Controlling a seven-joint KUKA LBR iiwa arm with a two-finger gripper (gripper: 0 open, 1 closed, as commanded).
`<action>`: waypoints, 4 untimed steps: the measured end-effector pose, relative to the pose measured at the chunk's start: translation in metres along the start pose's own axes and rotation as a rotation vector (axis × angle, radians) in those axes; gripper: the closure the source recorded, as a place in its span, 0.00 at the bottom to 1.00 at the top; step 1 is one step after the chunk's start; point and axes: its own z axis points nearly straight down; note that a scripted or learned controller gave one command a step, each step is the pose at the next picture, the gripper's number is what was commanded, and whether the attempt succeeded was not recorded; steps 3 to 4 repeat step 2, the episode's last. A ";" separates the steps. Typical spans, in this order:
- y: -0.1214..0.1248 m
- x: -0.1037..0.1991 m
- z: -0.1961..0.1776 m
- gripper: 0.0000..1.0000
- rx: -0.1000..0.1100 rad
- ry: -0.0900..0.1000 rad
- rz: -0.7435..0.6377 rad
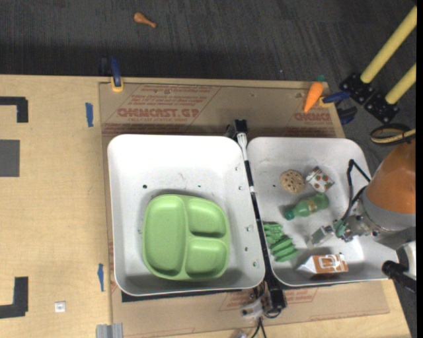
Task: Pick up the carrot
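Currently Listed: Two Bins, One Arm, Carrot Lying Outside

Nearest the camera, the wooden table (53, 218) is carrying two shallow white bins side by side. The left bin (132, 158) is holding a green divided plate (186, 236), sitting towards its near edge. The right bin (274, 155) is holding several small items. At its near edge a small white and orange carton (325, 263) is lying flat. Just left of it, green bean pods (280, 243) are lying close to the dividing wall. Further in, a green bottle (307, 206) is lying on its side. Beyond that, a round speckled cookie (291, 180) and a small red and white box (319, 178) are resting near each other.

The arm (395, 191), grey with an orange band, is reaching in from the right over the right bin. Its claw (335, 230) is hovering low between the bottle and the carton; how far open it is cannot be told, and nothing is showing between its fingers.

Farthest off, the carrot (313, 97) is lying on the cardboard sheet (165, 109) beyond the right bin's far edge, well apart from the claw. A small orange object (144, 20) is lying on the dark floor (231, 33).
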 end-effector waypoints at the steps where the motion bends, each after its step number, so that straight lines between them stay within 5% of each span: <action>1: 0.004 0.017 0.000 0.00 -0.001 0.001 0.437; 2: -0.007 -0.046 0.001 0.00 -0.003 0.019 0.198; 4: -0.007 -0.046 0.001 0.00 -0.003 0.019 0.198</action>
